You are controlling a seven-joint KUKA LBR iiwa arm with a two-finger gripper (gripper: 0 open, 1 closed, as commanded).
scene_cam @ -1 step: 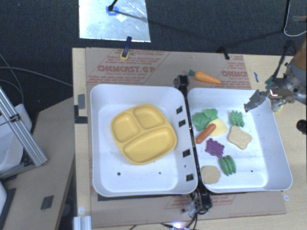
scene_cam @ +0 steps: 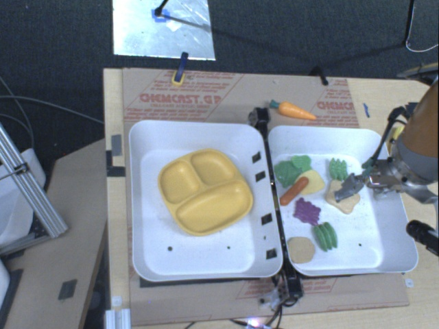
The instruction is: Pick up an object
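Dark carpet surrounds a bench topped with printed cardboard, and two white bins sit side by side on it. Left bin holds a yellow divided plate, out of my way. Right bin is where the toy food lies, so that is where I reach from the right edge.

My gripper hangs low over the right bin's far half, tips angled down and left toward a pale bread slice. The fingertips sit right at its upper edge, touching or nearly so. My fingers look slightly parted over that edge, with nothing clamped between them; the slice lies flat on the bin floor.

Just beyond my tips is a green leafy piece. Further left are a broccoli, a red sausage lying across a yellow wedge, purple grapes, a green pod and a tan cookie. A carrot rests outside the bins on the cardboard.

I judge the slice my likeliest target, being nearest. Flat and thin, it could slip from a pinch.
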